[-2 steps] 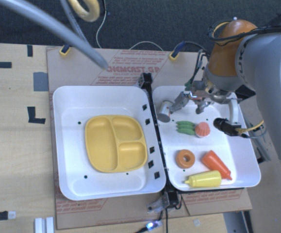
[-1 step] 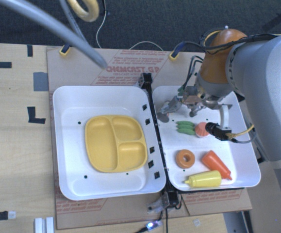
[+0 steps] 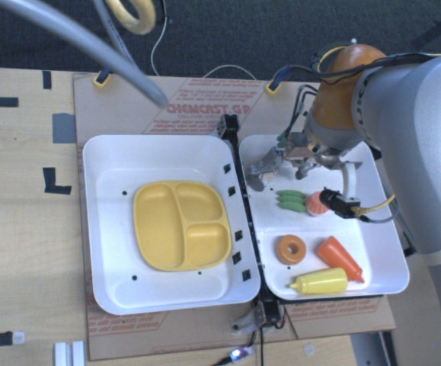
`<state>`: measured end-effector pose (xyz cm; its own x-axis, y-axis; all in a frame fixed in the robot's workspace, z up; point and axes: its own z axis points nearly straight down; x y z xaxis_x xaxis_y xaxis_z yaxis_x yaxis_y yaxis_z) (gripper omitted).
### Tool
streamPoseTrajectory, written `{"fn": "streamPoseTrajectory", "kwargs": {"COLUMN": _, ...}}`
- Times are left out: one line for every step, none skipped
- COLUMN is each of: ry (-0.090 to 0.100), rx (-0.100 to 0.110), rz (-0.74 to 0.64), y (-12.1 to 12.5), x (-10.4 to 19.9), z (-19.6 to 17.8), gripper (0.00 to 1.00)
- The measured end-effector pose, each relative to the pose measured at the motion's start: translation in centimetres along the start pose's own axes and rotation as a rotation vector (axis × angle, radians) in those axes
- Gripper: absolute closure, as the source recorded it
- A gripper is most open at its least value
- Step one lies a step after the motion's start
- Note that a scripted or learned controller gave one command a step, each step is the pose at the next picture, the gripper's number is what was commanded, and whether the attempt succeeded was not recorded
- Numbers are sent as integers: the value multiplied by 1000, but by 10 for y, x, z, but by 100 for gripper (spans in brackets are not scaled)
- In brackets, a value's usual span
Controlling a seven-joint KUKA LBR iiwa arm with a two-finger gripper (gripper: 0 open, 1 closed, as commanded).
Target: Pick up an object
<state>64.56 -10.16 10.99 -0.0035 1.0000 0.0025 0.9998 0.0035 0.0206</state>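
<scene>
My tool [image 3: 264,168] hangs low over the far end of the right bin [image 3: 388,280], holding nothing that I can see, so the pick is undone: the doughnut [image 3: 290,248], carrot [image 3: 340,258] and yellow bottle [image 3: 321,282] lie near the front.

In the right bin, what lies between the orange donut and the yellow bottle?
Nothing: in the camera view, bare white bin floor separates the orange donut from the yellow bottle just below it.

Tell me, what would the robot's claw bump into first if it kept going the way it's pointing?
Probably the bare white floor of the right bin. The gripper points down and left, near the divider. The green toy lies beside that line, though depth is hard to judge.
</scene>
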Motion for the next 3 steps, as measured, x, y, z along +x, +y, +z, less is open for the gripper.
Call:
{"fn": "streamPoseTrajectory", "kwargs": {"ry": 3, "rx": 4, "rz": -1, "y": 2, "x": 0, "z": -12, "gripper": 100}}
{"fn": "streamPoseTrajectory", "kwargs": {"ry": -3, "rx": 23, "rz": 1, "y": 4, "x": -3, "z": -52, "gripper": 100}}
{"fn": "streamPoseTrajectory", "kwargs": {"ry": -2, "rx": 23, "rz": 1, "y": 6, "x": -5, "z": -91, "gripper": 100}}
